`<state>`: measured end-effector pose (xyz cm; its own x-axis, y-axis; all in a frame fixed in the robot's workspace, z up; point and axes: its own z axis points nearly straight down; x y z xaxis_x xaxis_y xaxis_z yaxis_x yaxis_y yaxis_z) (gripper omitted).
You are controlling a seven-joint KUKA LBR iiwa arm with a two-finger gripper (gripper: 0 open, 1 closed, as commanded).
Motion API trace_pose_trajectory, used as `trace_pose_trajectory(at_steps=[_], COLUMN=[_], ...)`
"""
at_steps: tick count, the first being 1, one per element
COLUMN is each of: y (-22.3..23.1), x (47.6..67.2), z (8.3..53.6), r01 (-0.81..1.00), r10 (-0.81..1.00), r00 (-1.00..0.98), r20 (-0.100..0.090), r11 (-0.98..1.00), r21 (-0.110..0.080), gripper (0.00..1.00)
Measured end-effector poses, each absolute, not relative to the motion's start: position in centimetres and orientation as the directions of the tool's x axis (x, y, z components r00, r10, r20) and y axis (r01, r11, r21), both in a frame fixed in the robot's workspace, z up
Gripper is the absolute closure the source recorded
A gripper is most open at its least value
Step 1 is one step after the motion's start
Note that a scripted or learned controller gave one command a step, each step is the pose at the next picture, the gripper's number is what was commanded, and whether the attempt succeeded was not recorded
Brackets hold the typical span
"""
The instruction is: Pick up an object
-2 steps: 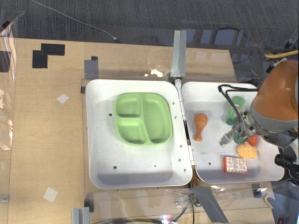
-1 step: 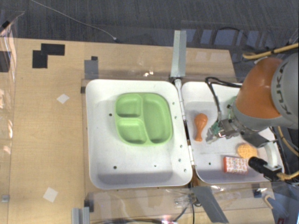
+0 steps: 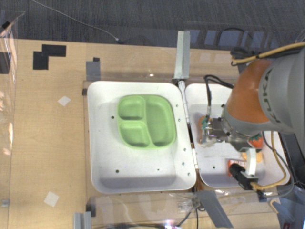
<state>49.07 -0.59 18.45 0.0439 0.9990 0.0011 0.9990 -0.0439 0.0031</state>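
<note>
Looking across the feed from the left, I saw the tan bench (image 3: 47,142) with a black L-shaped mark (image 3: 47,55) at its far left corner. Next came the left bin (image 3: 102,128), and in its middle lay a green divided tray (image 3: 161,120) with three compartments: two small ones on the left, one larger on the right. It sat flat, well apart from the bin's walls.

The right bin (image 3: 212,166) stood just beside the left one, their rims touching along the centre line. The gripper (image 3: 209,132) was low over its left half, with the grey arm (image 3: 281,94) and its orange band (image 3: 248,94) covering much of the bin's right side. Whether the gripper was open or closed I could not tell from that angle, nor whether it had hold of anything.

A small green-and-orange item (image 3: 204,123) showed right at the gripper's left edge. A red object (image 3: 233,165) lay nearer in the same bin, and an orange-red object (image 3: 257,140) peeked out from under the wrist further right, both too hidden to name.
</note>
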Motion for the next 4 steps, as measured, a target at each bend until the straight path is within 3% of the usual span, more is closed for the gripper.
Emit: trace_pose_trajectory(at_steps=[1, 2, 3, 4], y=[-1.9, 3.5, 3.8, 5.7], x=[49.8, 49.7, 48.7, 48.7], z=[18.4, 18.4, 19.0, 19.0], r01=[0.669, 0.389, 0.207, 0.207], r10=[0.669, 0.389, 0.207, 0.207], r00=[0.743, 0.921, 0.978, 0.978], r20=[0.0, 0.0, 0.0, -0.001], r11=[-0.743, -0.921, -0.978, -0.978], r21=[0.0, -0.001, -0.001, -0.002], gripper=[1.0, 1.0, 1.0, 1.0])
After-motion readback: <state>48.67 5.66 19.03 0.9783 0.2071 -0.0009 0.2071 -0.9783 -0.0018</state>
